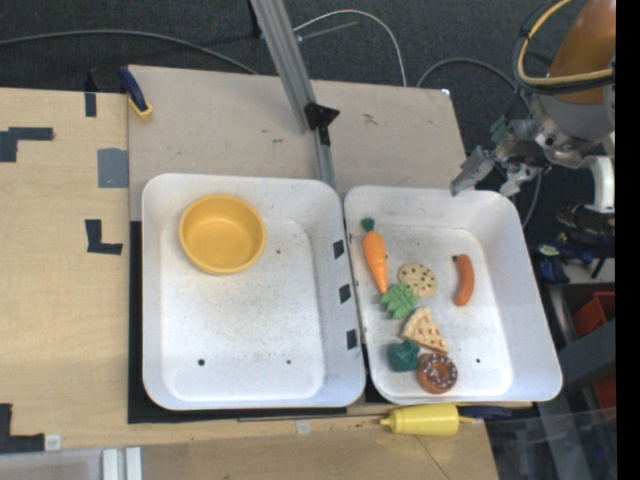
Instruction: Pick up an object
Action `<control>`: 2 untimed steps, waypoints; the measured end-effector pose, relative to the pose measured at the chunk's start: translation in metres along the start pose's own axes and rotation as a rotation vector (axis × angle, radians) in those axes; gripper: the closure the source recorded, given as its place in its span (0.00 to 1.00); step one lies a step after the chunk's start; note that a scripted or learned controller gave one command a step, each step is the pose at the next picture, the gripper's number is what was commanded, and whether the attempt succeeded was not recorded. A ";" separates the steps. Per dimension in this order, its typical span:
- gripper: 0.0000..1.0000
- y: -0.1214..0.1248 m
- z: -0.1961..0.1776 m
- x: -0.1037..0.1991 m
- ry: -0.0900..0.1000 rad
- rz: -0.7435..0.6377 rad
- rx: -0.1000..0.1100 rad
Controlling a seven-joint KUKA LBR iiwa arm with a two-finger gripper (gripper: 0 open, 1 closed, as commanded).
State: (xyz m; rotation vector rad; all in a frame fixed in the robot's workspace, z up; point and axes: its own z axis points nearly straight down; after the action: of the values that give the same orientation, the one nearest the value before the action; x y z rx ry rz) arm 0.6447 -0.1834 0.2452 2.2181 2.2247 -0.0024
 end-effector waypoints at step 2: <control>0.00 -0.008 0.062 -0.001 0.001 0.001 0.007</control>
State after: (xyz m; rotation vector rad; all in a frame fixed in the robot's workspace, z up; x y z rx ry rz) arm 0.6366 -0.1844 0.1831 2.2235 2.2269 -0.0089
